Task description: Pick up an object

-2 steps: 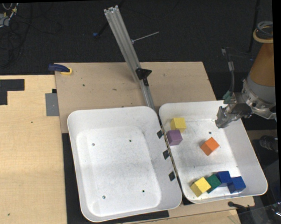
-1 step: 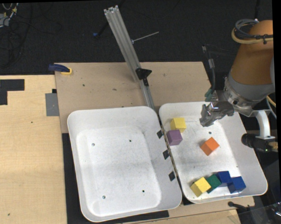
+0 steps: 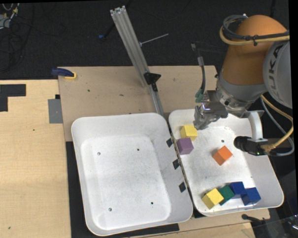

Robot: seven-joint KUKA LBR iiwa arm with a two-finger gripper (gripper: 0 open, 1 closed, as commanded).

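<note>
1. Camera view: hovered, two-finger metal gripper (image 3: 204,119) just right of and above the small yellow cube (image 3: 188,132), near the right white bin's (image 3: 270,182) far-left corner.
2. Cube lay just left of the gripper, small purple cube (image 3: 184,145) touching its near side.
3. Jaw opening: impossible to tell; nothing seen held.

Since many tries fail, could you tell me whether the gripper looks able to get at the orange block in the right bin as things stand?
Probably yes. The orange block lies alone on the bin floor with bare white around it, apart from the other blocks, and the gripper hovers up and left of it with nothing between.
</note>
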